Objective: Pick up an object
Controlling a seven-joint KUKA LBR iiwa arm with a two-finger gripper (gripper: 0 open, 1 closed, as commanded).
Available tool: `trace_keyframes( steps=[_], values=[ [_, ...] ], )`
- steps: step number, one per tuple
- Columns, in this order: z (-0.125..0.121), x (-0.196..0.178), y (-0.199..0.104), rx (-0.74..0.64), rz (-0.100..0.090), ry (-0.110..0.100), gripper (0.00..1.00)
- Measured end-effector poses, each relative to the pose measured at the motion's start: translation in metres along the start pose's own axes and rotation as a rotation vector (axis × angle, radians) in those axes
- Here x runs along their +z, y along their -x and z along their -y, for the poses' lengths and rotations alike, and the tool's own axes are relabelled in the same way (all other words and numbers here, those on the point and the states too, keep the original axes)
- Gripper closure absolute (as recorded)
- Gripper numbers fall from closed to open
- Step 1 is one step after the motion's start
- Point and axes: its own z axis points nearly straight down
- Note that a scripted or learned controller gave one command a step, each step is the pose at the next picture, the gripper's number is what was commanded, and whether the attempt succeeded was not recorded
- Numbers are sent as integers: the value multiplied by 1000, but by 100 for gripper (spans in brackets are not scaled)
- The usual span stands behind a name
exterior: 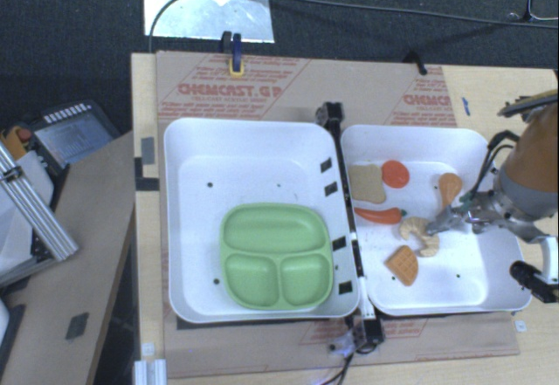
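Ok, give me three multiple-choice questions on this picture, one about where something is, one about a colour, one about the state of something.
1. Where is the green tray?
A. left bin
B. right bin
C. on the cardboard

2. What colour is the round slice beside the bread slice?
A. blue
B. red-orange
C. white

3. How does the divided tray sit?
A. upside down
B. standing on edge
C. flat, compartments up

Answers:
1 A, it lies in the left bin.
2 B, it shows red-orange.
3 C, its three compartments face up.

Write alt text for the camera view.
The end effector reaches from the right into the right bin, down among toy food: a red sausage, a tan bread slice, a red tomato and a waffle piece. The left bin holds a green divided plate.
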Motion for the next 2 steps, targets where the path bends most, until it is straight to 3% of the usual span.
trace_keyframes(
  steps=[1, 2],
  values=[
    [-5, 12, 2, 0, 3, 11, 0],
    [-6, 0, 3, 0, 8, 18, 100]
  ],
)
